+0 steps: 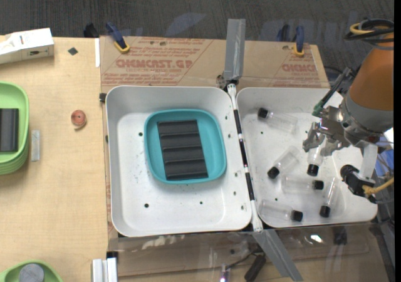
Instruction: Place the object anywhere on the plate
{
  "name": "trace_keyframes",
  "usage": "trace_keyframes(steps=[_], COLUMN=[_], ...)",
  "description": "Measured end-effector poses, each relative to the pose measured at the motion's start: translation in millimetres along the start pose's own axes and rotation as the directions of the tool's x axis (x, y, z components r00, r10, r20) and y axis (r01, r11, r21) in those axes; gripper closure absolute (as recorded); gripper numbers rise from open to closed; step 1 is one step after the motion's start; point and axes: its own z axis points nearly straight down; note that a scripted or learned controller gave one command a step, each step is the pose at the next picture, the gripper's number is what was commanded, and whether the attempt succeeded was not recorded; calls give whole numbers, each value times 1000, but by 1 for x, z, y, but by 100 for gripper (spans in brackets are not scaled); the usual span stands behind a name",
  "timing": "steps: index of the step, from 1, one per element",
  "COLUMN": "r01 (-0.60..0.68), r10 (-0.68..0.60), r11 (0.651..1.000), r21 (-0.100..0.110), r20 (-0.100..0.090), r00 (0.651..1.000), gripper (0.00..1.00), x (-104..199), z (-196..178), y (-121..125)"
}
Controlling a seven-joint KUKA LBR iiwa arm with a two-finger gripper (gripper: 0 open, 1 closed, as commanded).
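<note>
Teal plate point(185, 146), squarish with rounded corners, flat in left bin, holding a dark ribbed insert. Clear vials with black caps scattered on their sides in right bin: one near top left point(274, 117), one mid point(282, 166), one at bottom point(283, 213), others clustered right.

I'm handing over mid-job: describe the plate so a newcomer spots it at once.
Find the two shallow white bins side by side; take the left white bin. Near its middle lies a teal rounded-square plate carrying a dark ribbed rectangular block. It is the bin's one coloured item, whereas the right white bin holds small clear black-capped vials.
</note>
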Motion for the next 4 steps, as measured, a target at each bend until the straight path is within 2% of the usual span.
trace_keyframes(steps=[1, 2, 3, 4], r01=[0, -43, 19, -103], r10=[0, 43, -19, 103], r11=[1000, 999, 1000, 995], r21=[0, -1, 0, 0], r20=[0, 0, 0, 0], r00=[1000, 999, 1000, 995], gripper=[0, 0, 0, 0], x=[0, -38, -62, -66], z=[0, -50, -129, -244], y=[0, 13, 36, 58])
